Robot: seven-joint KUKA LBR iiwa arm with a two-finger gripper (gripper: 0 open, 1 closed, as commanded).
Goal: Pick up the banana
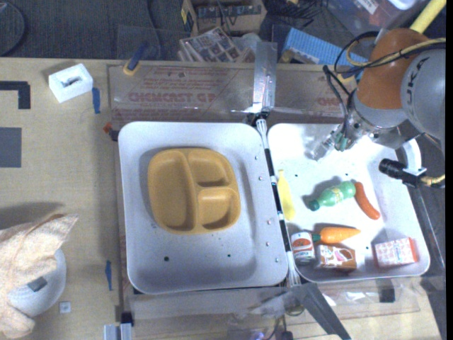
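Note:
The banana (284, 195) is a slim yellow piece lying lengthwise against the left wall of the right bin (417, 264). My gripper (323, 147) hangs over the back of that bin, up and to the right of the banana and clearly apart from it. Nothing shows in the gripper. The grey arm with its orange band (388, 62) comes in from the upper right.
In the right bin lie a green bottle (331, 195), a red sausage (366, 200), a carrot (338, 234), a small can (303, 246), a brown carton (336, 256) and a red-and-white carton (395, 252). The left bin (134, 261) holds a yellow divided tray (192, 188).

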